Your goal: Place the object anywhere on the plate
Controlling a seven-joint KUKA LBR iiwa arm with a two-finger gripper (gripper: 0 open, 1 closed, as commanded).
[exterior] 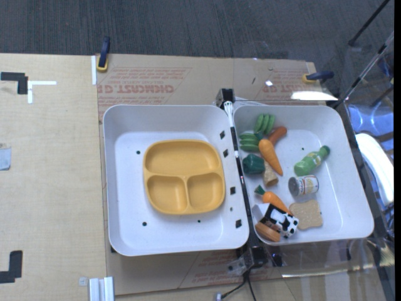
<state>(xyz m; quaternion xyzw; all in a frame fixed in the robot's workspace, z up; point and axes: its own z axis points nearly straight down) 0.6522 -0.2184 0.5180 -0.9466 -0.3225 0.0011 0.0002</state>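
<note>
Camera view, 1 frame.

Left bin [124, 187]: we log 1 yellow plate [182, 147] with 3 compartments, 1 long one toward the far side and 2 smaller ones toward the near side. It lies flat near the middle of the bin. All 3 compartments are bare.

Right bin [341, 187]: every loose item sits here, mostly along the side next to the left bin.
- Far corner: a bunch of green pods [264, 122], with a green cucumber [249, 142] just beside it.
- A large carrot [270, 156] lies slantwise below the pods, and a dark green vegetable [253, 163] touches its left side.
- Middle: a green bottle [311, 160] on its side, and a small can [304, 185] just beside it, also on its side.
- Near side: a slice of bread [307, 214], a small carrot [274, 200] and a black-and-white toy [281, 220], packed close together.

None of these items touches the plate, and the wall where the 2 bins meet stands between them and it.

Gripper: we cannot tell its state from this frame. Nothing in either bin is held or lifted.

Both bins rest on a cardboard sheet [144, 83], which is clamped at the far edge.
</note>
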